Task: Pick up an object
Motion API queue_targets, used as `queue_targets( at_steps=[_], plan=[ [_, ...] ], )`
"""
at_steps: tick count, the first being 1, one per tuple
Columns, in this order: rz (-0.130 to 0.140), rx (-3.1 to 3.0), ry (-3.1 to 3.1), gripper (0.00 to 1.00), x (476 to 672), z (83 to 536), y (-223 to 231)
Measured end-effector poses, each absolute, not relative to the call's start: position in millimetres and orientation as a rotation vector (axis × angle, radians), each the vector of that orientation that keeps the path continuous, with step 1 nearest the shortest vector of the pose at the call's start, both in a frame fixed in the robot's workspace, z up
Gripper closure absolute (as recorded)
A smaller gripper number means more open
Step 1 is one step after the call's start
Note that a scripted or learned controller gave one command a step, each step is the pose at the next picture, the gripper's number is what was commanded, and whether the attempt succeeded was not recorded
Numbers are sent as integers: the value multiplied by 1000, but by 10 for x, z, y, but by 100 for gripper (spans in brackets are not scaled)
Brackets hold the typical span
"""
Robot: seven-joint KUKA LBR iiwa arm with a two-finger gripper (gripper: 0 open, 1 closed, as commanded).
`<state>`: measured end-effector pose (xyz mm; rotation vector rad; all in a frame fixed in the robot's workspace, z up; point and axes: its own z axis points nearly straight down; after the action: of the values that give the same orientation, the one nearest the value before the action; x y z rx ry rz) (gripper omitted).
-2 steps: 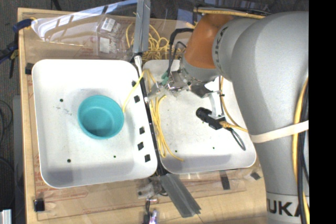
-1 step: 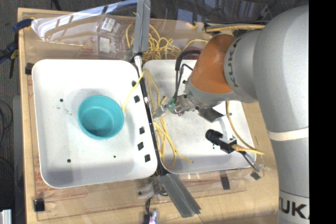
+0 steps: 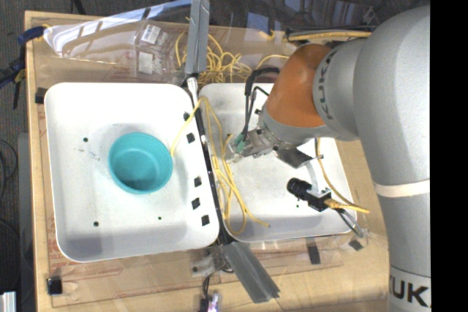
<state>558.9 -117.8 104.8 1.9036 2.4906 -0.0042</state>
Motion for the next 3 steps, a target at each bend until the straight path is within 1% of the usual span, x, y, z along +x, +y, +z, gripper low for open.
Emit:
queue_targets(
  at_steps=[1, 2, 3],
  plan=[
    [-7, 1904, 2488, 0, 5588, 1053, -1193],
    [-6, 2124, 2307, 0, 6138, 937, -1167],
    [-6, 2036, 2365, 0, 5936, 979, -1128]
  ],
)
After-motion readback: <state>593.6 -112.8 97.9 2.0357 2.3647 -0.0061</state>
